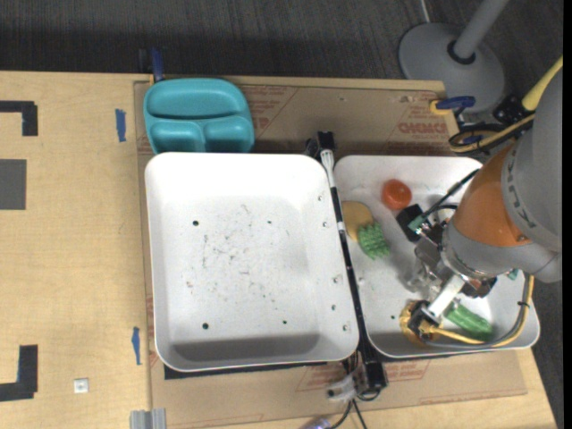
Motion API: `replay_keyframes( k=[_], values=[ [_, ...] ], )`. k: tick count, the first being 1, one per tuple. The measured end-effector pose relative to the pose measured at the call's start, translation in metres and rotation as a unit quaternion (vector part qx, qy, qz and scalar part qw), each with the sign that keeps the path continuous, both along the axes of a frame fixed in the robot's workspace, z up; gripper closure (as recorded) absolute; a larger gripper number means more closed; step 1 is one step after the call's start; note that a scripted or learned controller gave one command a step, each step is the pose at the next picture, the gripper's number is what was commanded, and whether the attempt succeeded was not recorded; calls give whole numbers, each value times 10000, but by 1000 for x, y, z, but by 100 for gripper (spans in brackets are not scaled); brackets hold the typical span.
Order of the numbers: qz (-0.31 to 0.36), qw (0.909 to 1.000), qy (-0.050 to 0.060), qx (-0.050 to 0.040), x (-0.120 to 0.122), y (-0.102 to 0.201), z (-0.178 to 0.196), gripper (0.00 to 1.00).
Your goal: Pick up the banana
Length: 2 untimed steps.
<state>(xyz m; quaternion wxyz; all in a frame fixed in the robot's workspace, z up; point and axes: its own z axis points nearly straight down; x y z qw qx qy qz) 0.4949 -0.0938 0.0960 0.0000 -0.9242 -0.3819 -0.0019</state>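
Banana [420, 322] low in right bin [527, 333], near front wall, dark-ended, beside green toy [469, 322]. Gripper [440, 309] right over it, touching or nearly; fingers' state: cannot tell, wrist blocks. Judgement: light toy fruit, stiff, smooth curved skin, may slip or roll. Best hold: across mid-body, narrow way. Left bin [161, 239] alongside.
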Motion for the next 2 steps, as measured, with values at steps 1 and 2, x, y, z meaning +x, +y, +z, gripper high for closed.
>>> replay_keyframes(
  k=[1,2],
  values=[
    [219,9998,26,1,-16,92,88,100],
    [233,9997,30,-2,-15,92,98,100]
  ],
)
